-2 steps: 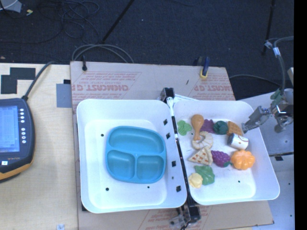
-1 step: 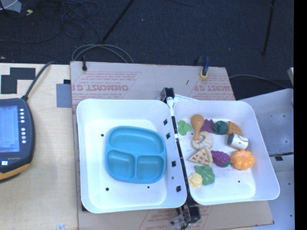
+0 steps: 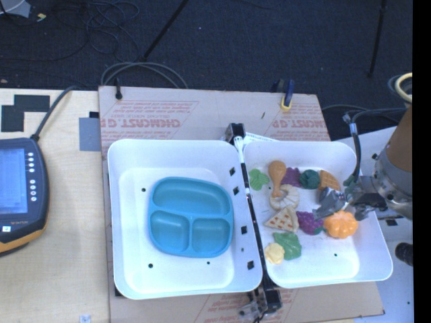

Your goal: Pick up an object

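The claw (image 3: pixel 335 204) is seen low in the right bin (image 3: pixel 367 264), at about three o'clock of the toy pile, reached in from the arm (image 3: pixel 397 163) at the right. Whether it is open or closed cannot be told, since the dark metal parts are blurred against the toys. Nothing is seen lifted or clearly caught, so the pick is judged as not yet made; the closing on a toy and the lift are judged to be left.

Going from near to far in the right bin: a pale yellow toy (image 3: pixel 274 252) and a green leafy toy (image 3: pixel 290 245) are found at about seven o'clock of the pile, touching each other. An orange pumpkin-like toy (image 3: pixel 341 225), rounded and ribbed, is found just at five o'clock of the claw, touching or nearly touching it; it is judged the likely target. A purple grape cluster (image 3: pixel 309 222) lies beside it at nine o'clock, next to a pizza wedge (image 3: pixel 283 219). Farther back, a drumstick (image 3: pixel 277 173), a purple piece (image 3: pixel 292 176), a dark green toy (image 3: pixel 310 178), an orange-brown piece (image 3: pixel 328 180) and a light green toy (image 3: pixel 258 178) are lined up.

In the left bin (image 3: pixel 128 247), a blue divided plate (image 3: pixel 191 216) is laid flat.
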Controlling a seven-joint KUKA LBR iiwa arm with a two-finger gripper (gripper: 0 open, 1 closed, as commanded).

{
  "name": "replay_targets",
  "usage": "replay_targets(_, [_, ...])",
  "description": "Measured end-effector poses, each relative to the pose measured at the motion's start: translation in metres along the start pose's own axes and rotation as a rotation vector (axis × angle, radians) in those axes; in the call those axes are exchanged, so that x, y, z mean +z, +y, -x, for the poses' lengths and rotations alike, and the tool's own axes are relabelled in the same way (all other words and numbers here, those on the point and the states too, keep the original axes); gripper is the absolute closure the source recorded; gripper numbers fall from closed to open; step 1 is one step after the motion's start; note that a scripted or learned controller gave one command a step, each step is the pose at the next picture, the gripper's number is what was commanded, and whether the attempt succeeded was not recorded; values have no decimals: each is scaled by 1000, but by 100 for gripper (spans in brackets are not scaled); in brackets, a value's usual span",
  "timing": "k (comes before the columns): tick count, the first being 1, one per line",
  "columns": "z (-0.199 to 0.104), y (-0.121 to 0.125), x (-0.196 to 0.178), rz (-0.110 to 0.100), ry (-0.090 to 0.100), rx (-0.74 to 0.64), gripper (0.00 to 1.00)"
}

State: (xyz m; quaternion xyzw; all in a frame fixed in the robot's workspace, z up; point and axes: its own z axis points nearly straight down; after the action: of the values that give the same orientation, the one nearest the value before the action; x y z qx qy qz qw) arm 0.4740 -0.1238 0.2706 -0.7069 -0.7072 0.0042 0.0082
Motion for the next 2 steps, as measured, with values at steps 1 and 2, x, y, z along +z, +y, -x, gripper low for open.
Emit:
replay_targets(1, [65, 0, -159, 32, -14, 5, 0])
replay_targets(2, [89, -3, -275, 29, -12, 2, 0])
